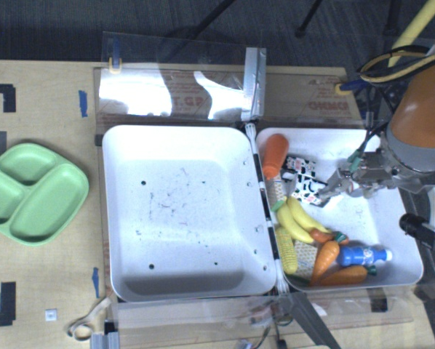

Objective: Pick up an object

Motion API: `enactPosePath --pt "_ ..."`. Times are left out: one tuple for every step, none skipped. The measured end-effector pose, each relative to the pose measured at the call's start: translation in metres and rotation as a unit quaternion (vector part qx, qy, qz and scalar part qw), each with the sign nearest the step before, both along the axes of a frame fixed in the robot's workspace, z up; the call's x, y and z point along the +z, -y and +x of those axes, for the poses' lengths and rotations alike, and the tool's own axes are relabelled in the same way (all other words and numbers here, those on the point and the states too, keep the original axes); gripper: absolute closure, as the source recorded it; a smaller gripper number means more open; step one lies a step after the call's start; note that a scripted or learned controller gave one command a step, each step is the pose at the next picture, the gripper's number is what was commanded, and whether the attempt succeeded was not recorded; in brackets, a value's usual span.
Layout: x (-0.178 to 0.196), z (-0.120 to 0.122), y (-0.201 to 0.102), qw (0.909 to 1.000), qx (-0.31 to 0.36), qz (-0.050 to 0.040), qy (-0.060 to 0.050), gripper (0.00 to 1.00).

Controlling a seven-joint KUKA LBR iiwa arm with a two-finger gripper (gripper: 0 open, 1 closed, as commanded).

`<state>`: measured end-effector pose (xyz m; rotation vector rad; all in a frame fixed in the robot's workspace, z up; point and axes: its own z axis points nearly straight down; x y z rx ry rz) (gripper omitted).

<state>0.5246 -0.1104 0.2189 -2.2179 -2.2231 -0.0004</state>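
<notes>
Reaching in from the right, the grey arm with its orange band hangs its claw (335, 186) low over the right shallow white bin (392, 217), just beside a black-and-white patterned packet (302, 182); whether it is released or clenched I cannot tell. Along that bin's left and front lie a long orange carrot-shaped toy (274, 155), yellow plastic bananas (296, 222) and a blue bottle (363, 255). A green divided plate (33, 193) sits on the desk (43, 107).
</notes>
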Motion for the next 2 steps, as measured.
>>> enactPosePath --pt "-0.1236 -0.0339 0.0107 0.9998 0.018 -0.0001 0.000 0.00" --pt "-0.1137 -0.0325 0.0109 0.9998 0.017 -0.0006 0.003 1.00"
